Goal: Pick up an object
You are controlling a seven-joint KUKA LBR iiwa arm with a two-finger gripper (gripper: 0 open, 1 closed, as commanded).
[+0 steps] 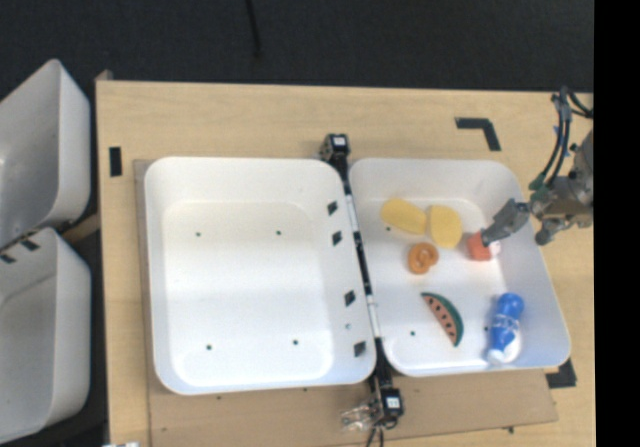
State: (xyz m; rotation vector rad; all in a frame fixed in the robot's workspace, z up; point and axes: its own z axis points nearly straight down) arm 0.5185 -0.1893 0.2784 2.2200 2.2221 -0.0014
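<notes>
step: grasp small red object [480, 248], right-centre of frame | gripper [524, 222]: finger state cannot be told | advice: centre over red piece, clear of yellow pieces [446, 226], descend straight

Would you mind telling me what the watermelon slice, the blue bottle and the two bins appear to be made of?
The watermelon slice looks like moulded plastic toy food: flat, solid colours, dark rind, matte. The blue bottle also seems plastic, blue with a white lower part and a slight sheen, though the view is too coarse to be sure. The right bin and left bin look like smooth white plastic, with rounded corners and soft highlights.
</notes>
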